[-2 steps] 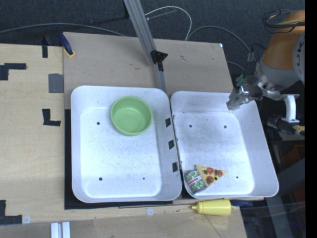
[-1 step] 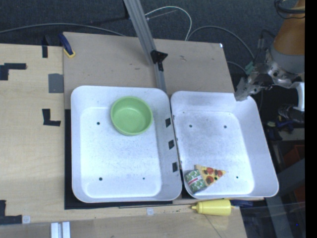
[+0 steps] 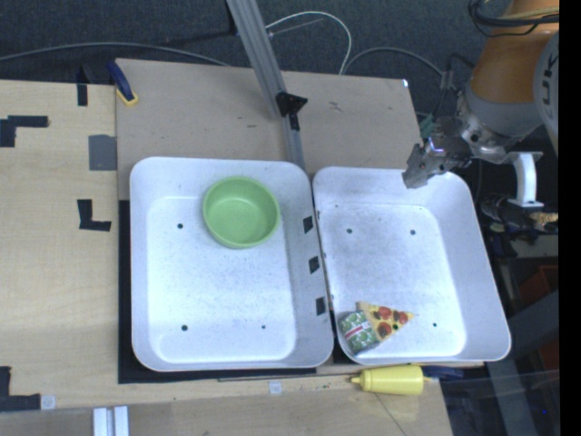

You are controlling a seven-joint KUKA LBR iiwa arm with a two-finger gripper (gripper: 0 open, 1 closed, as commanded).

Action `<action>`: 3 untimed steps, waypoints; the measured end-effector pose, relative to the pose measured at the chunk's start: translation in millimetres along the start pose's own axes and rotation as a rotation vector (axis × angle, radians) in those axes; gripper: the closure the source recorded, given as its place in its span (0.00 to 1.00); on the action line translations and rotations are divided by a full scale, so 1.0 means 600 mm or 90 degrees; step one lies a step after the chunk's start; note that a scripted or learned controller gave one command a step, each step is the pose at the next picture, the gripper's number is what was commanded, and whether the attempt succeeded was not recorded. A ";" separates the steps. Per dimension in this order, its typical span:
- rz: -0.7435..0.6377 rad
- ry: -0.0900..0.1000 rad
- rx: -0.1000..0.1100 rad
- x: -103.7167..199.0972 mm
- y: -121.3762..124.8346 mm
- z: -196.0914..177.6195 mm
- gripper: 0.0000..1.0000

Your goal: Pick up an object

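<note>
1. While the arm (image 3: 508, 62) reaches in from the right, you see its end effector (image 3: 419, 173) poised over the far corner of the right bin (image 3: 454, 243), close above the rim. You cannot tell from this angle how wide it is set, and nothing is visibly held in it.

2. Candidate objects lie well apart from the end effector. A pizza-slice toy (image 3: 388, 316) and a small green packet (image 3: 358, 331), touching each other, sit toward the near edge of the same bin, diagonally across from the end effector.

3. A green bowl (image 3: 241, 211) rests in the left bin (image 3: 182, 271), off to the end effector's left, beyond the dividing rims. A yellow bottle (image 3: 392, 380) lies on the table (image 3: 182, 107) outside the bins, just past the packet.

4. Judged stage: approach, with no object yet engaged.

5. Risk one: a descent from the present spot would probably meet bare bin floor or the rim, since no object lies beneath.

6. Risk two: because the toy and the packet touch, and sit close to the bin's near wall, a closing grasp may pinch both, or push one against the wall and lose it.

7. Risk three: you should expect the flat toy to offer little height, so a shallow descent may close above it.
</note>
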State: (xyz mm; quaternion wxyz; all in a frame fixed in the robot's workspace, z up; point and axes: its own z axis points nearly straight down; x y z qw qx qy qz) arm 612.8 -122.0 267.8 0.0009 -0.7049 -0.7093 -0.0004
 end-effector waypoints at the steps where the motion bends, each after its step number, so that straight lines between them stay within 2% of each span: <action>1: -0.001 0.000 0.001 0.106 -0.014 0.012 1.00; 2: 0.000 0.000 0.002 0.195 -0.022 0.042 1.00; 3: 0.000 0.000 0.002 0.279 -0.051 0.055 1.00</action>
